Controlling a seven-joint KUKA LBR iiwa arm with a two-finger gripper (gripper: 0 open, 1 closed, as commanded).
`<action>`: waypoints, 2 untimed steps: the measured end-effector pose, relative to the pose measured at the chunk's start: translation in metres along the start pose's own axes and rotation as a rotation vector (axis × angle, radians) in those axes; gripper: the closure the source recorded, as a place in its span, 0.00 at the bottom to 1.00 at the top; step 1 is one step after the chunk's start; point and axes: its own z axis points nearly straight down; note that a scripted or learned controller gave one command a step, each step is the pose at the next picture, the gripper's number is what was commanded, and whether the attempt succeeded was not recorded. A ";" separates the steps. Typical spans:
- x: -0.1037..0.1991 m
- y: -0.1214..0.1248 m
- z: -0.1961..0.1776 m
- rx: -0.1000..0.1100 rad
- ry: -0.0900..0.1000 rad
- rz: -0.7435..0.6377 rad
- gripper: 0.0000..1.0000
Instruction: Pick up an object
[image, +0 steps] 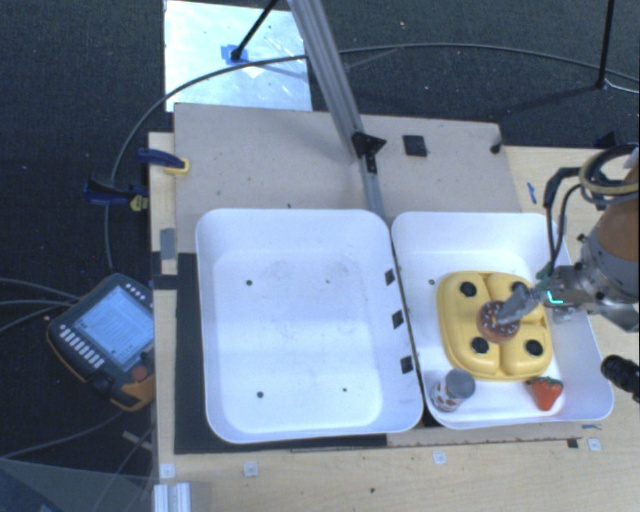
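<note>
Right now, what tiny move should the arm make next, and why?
Probably a short drop straight down. The gripper sits over the yellow tray in the right bin, at a small brown object, with nothing seen between its fingers.

Materials and finishes on the bench

Two shallow white bins (300, 330) are seen in smooth, faintly glossy plastic; the yellow moulded plastic tray (470, 325) looks satin, the brown board bench top (270, 160) matt, and the small grey-capped jar (452, 388) dull metallic.
</note>
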 end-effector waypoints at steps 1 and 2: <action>0.000 0.000 0.000 0.000 0.000 0.000 0.00; -0.006 -0.003 0.060 0.004 0.000 0.004 0.00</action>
